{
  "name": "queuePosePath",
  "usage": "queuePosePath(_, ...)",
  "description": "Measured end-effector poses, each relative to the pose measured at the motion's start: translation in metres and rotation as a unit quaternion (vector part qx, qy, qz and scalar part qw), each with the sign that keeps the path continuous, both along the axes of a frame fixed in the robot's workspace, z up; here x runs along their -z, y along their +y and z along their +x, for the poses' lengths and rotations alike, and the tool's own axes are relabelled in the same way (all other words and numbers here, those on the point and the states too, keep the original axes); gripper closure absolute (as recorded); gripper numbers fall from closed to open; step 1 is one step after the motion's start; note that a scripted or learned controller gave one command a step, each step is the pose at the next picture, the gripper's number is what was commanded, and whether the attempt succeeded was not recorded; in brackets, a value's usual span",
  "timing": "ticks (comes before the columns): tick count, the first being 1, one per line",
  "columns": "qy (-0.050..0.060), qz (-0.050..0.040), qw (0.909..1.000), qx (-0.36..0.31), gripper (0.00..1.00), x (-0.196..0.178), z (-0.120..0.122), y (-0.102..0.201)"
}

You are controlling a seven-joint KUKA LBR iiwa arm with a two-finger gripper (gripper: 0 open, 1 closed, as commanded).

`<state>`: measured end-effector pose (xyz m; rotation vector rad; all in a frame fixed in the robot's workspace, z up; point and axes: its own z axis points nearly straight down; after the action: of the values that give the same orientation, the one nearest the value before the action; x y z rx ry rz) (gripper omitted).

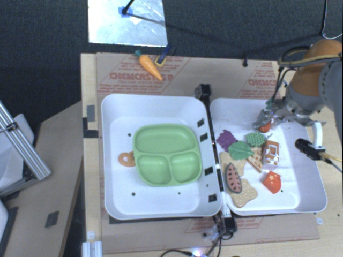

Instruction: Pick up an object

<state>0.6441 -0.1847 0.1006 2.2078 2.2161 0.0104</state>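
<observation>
Right bin (305, 197): hand (266, 119) low at its far edge, finger state indiscernible; small red-orange object (264, 126) directly beneath, partly hidden, grip unconfirmed. Toy foods, watermelon slice (232, 178) included, clustered nearer its left wall.

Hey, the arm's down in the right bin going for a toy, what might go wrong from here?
1. The gripper is low by a small orange-red piece near the right bin back wall; a small, flat piece may slip out.
2. The toys are packed tightly: the green waffle, leaf and purple grapes lie close, so the arm might nudge or catch a neighbour.
</observation>
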Motion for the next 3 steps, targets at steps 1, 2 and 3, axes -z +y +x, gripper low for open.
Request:
queuePosePath(1, 0.003, 0.0016, 1.0000, -0.001, 1.00, -0.054, 0.010, 0.007)
queuePosePath(2, 0.002, 0.0012, 1.0000, -0.001, 1.00, -0.119, 0.014, 0.010)
queuePosePath(3, 0.005, 0.0020, 1.0000, -0.001, 1.00, -0.125, 0.015, 0.010)
